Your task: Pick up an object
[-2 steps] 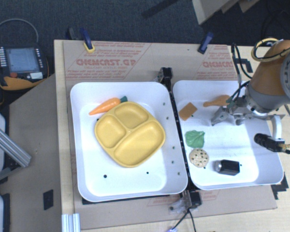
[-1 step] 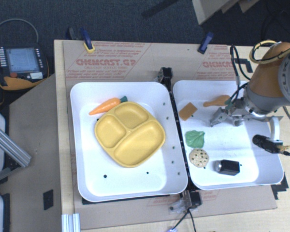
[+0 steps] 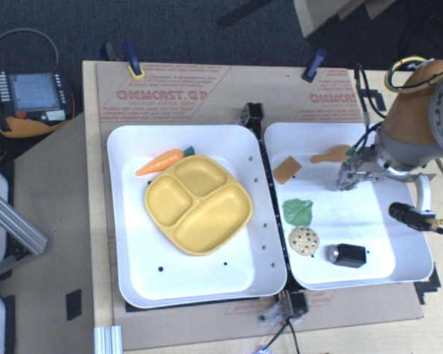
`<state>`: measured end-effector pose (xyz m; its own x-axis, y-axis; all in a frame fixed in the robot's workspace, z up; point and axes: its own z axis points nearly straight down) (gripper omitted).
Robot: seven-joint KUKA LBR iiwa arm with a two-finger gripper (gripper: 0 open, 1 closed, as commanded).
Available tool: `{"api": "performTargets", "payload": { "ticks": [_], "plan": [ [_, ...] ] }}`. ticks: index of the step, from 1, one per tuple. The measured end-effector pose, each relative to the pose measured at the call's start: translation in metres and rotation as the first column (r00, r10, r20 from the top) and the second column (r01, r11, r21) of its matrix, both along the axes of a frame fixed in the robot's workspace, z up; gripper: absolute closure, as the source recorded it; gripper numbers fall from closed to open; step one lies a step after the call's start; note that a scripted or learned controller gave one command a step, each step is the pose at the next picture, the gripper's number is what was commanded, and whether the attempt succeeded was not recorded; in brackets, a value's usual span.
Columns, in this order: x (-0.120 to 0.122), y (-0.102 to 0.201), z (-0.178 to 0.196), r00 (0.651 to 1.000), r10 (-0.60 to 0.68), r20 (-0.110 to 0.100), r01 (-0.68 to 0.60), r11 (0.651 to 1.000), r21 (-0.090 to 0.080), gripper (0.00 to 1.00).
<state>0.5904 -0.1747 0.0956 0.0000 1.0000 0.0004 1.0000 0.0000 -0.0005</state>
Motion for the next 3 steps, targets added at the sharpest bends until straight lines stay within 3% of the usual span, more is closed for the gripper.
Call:
{"api": "performTargets", "payload": {
  "ticks": [3],
  "plan": [
    [0.010, -0.002, 0.144, 1.000, 0.001, 0.008, -0.001, 1.000, -0.003, 1.00]
  ]
}}
